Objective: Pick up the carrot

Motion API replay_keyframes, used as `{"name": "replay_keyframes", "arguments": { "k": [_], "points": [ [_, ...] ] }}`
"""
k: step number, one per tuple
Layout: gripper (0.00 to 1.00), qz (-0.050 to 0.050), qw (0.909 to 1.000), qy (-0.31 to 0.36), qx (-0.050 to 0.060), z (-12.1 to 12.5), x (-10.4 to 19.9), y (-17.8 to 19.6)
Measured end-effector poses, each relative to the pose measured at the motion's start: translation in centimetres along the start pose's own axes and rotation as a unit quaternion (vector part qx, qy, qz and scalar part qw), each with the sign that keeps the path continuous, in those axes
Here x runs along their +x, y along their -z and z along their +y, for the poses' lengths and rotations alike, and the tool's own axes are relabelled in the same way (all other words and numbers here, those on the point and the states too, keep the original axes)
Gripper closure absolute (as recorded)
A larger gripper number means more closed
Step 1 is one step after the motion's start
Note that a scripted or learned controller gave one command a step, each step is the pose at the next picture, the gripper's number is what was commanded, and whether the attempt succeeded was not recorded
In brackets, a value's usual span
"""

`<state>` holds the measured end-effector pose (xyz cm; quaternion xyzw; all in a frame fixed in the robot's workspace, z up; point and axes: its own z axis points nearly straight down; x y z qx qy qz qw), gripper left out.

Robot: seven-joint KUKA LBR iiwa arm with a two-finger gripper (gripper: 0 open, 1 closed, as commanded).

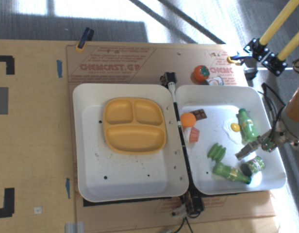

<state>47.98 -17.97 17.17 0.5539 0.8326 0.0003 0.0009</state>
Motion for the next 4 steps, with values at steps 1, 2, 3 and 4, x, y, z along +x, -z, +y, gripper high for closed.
{"name": "replay_keyframes", "arguments": {
  "k": [1, 2, 3, 4],
  "points": [
    [0.00, 0.001, 0.9980, 0.063, 0.001, 1.6, 3.8, 0.9],
    [0.00, 0.001, 0.9635, 0.268, 0.000, 3.8, 9.1, 1.3],
    [0.00, 0.000, 0.9842, 0.177, 0.000, 3.4, 8.3, 1.3],
    [0.00, 0.001, 0.9994, -0.034, 0.001, 0.9, 2.2, -2.4]
  ]
}}
